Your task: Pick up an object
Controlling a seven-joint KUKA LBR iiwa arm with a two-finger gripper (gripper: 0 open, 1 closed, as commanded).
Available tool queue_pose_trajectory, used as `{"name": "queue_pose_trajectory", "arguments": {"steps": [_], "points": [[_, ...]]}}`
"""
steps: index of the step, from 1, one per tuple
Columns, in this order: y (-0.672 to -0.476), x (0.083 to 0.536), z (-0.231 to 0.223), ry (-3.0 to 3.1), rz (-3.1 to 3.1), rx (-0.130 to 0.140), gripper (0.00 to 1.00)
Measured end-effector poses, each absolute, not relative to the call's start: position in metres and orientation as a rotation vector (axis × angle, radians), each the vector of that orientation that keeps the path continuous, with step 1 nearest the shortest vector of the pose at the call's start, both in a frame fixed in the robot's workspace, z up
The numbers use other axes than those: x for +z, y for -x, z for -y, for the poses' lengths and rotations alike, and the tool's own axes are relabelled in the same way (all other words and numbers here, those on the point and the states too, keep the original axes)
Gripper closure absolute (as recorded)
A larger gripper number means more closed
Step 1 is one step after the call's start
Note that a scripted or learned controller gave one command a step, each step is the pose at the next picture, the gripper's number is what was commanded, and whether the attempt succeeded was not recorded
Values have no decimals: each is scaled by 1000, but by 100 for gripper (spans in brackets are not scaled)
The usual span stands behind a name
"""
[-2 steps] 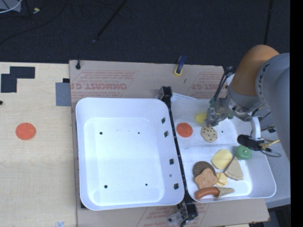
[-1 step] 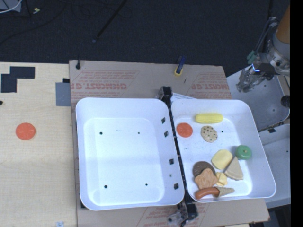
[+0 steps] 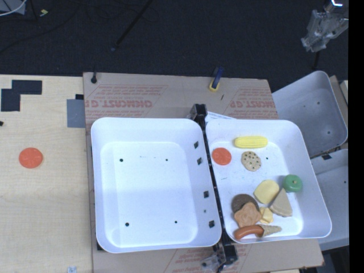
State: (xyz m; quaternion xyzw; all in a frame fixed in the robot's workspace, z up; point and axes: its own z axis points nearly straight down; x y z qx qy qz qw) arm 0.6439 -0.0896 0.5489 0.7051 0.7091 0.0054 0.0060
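Pick not yet begun: gripper point(image 3: 322, 32) hangs high at upper right, well apart from the bins, its state not discernible, while all candidate objects, e.g. the corn cob point(image 3: 250, 142), lie in the right bin point(image 3: 307, 152).

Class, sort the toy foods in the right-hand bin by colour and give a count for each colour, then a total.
Yellow: 3, corn, cheese block, small piece
Orange: 3, disc, heart-shaped piece, sausage
Tan: 3, cookie, wedge, cone piece
Brown: 1, round piece
Green: 1, apple
Total: 11
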Motion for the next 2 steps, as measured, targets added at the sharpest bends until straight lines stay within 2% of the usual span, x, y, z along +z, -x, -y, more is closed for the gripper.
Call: {"name": "queue_pose_trajectory", "arguments": {"steps": [1, 2], "points": [[-608, 538, -76, -2209, -2242, 0, 100], [-579, 537, -173, -2215, -2236, -6, 100]]}}
